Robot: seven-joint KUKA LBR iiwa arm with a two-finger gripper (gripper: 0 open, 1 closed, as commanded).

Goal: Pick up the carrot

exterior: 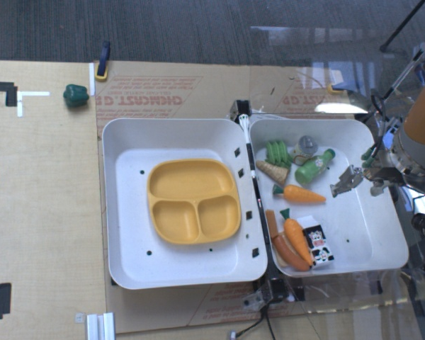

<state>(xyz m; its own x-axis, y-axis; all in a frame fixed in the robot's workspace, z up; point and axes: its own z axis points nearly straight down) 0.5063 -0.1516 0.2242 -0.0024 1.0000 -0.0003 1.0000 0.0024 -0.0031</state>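
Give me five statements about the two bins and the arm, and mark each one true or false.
1. The yellow divided plate lies in the left bin. True.
2. The pincer grips a carrot. False: it hangs over the right bin, apart from the carrot with the green top.
3. A green bottle lies in the right bin. True.
4. All the toy food sits on the yellow plate. False: it lies in the right bin.
5. A dark green object rests on the bench outside the bins. True.
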